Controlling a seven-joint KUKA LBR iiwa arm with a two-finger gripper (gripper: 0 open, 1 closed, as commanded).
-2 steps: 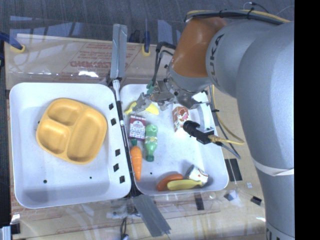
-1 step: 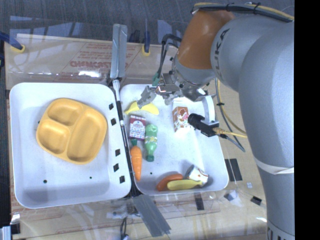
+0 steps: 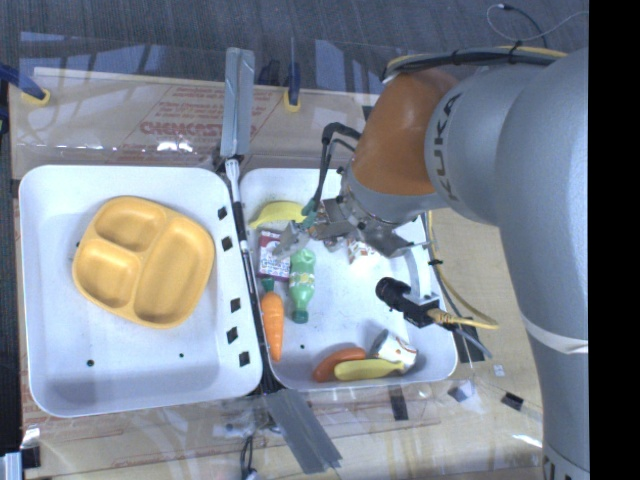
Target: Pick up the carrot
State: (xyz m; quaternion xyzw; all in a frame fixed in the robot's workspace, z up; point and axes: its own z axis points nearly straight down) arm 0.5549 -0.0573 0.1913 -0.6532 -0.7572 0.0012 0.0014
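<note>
One readable word, KUKA [image 3: 441, 146], marks the arm; carrot [image 3: 272, 323] lies free; fingers' state unclear.

Carrot [image 3: 272, 324] in right bin [image 3: 440, 368], bottle [image 3: 300, 286] beside.

arm [image 3: 500, 168] cut off at right edge, hiding right bin's [image 3: 300, 373] far corner

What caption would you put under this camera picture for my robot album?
Gripper over the right bin, above the green bottle; the carrot lies untouched nearby.
</note>
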